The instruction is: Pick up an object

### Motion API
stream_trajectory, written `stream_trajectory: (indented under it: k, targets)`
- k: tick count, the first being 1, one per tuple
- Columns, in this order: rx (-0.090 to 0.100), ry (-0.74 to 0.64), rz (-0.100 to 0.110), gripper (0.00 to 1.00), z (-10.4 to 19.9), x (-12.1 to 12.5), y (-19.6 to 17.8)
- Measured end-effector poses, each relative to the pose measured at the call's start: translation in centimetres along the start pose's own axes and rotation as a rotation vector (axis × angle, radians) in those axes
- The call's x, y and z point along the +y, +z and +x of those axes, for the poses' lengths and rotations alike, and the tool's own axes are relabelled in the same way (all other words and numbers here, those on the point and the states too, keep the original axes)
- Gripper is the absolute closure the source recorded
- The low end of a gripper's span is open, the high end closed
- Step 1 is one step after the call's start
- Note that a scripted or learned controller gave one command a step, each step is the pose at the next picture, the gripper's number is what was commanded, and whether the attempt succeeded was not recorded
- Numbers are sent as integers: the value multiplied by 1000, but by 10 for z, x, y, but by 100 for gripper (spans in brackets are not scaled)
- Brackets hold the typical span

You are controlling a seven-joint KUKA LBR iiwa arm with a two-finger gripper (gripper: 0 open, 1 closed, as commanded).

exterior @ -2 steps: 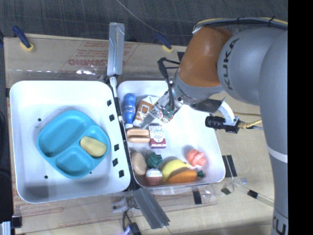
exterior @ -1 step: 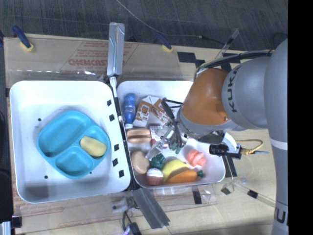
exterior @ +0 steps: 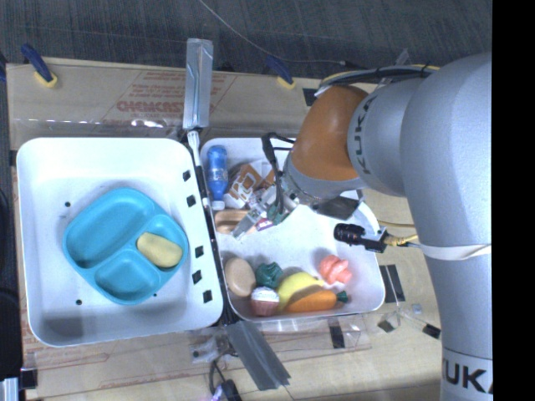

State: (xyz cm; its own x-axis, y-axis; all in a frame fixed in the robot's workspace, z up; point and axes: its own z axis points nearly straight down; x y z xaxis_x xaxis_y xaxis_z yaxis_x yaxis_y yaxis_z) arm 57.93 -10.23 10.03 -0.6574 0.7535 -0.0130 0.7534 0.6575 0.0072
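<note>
My gripper [exterior: 256,219] is low inside the right bin [exterior: 361,284], near its left wall, with the orange-banded wrist [exterior: 328,136] above it. It hangs over a tan oblong item [exterior: 226,220] and sits just below a brown-and-white snack packet [exterior: 244,182]. A blue bottle [exterior: 216,169] lies at the bin's top left. Along the front of the bin lie a beige egg-shaped item [exterior: 239,276], a dark green piece [exterior: 269,273], a small red-and-white item [exterior: 265,301], a yellow fruit [exterior: 298,286], an orange carrot [exterior: 314,302] and a pink item [exterior: 334,268].
The left bin [exterior: 50,174] holds a blue divided plate [exterior: 109,241] with a yellow oval item [exterior: 160,250] in its right compartment. A black-clipped divider wall [exterior: 201,224] separates the two bins. The grey arm [exterior: 443,157] covers the right bin's far right side.
</note>
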Motion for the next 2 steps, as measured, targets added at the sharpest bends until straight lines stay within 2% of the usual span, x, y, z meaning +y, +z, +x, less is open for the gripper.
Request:
stream_trajectory:
  k: [1,2]
  targets:
    - [-5,-5,-5,100,-1,2,-12]
    - [10,286,7,100,16,51,-93]
